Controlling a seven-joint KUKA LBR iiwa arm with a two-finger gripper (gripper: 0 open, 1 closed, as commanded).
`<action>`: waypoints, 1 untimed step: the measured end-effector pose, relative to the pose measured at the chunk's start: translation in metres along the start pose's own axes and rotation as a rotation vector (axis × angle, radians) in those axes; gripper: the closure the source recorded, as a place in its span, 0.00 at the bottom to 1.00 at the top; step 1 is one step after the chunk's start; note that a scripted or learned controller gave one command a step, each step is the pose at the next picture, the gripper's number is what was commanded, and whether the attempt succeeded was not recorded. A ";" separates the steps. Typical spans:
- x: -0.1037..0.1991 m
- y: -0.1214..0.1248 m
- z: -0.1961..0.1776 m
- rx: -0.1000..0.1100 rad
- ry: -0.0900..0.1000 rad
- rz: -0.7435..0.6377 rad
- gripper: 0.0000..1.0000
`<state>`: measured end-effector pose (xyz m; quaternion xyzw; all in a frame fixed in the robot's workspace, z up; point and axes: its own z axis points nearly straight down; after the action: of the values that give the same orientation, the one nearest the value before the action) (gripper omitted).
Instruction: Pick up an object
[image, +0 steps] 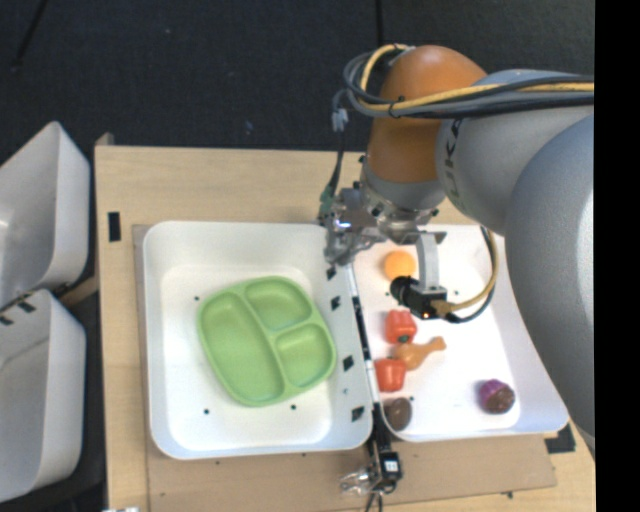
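**Gripper at Rear of Bin Divider**

Gripper (345, 238): open or closed state cannot be determined. An orange ball (399, 263) lies just beside it in the right bin (452, 372). Nearer the front lie a red block (401, 326), a red cup (390, 374) and a purple object (495, 396). The left bin (180, 262) holds a green divided plate (265, 340).

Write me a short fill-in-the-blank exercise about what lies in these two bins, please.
1. The divided plate in the view's left bin is coloured ____.
2. That plate has ____ compartments.
3. The purple object and the orange ball both lie in the view's ____ bin.

Missing words: green; three; right.
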<state>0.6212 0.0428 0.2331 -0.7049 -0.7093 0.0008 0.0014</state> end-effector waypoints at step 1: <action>0.045 -0.006 0.003 0.000 0.000 0.000 1.00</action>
<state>0.6151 0.0873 0.2300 -0.7049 -0.7093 0.0009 0.0016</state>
